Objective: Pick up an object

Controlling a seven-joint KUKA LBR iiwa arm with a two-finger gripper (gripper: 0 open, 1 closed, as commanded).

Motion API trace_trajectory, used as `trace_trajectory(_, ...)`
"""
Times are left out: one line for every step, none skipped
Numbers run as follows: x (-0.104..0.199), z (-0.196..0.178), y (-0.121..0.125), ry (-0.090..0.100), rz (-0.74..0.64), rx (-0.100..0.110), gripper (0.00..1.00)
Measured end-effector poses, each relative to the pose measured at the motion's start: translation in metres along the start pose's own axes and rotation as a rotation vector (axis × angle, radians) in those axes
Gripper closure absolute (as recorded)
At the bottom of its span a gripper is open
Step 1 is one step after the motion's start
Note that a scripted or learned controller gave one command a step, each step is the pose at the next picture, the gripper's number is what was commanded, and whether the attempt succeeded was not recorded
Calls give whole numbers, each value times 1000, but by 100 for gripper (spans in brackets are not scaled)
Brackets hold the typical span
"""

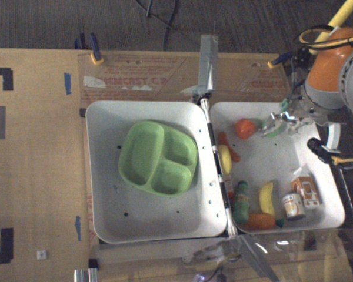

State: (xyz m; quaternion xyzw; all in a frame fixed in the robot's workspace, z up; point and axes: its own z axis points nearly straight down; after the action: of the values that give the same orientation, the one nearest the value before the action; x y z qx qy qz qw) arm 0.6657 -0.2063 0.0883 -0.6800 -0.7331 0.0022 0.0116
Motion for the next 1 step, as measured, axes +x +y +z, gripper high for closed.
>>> trace_trajectory(-2,-12,3,-13,-2,-17,100)
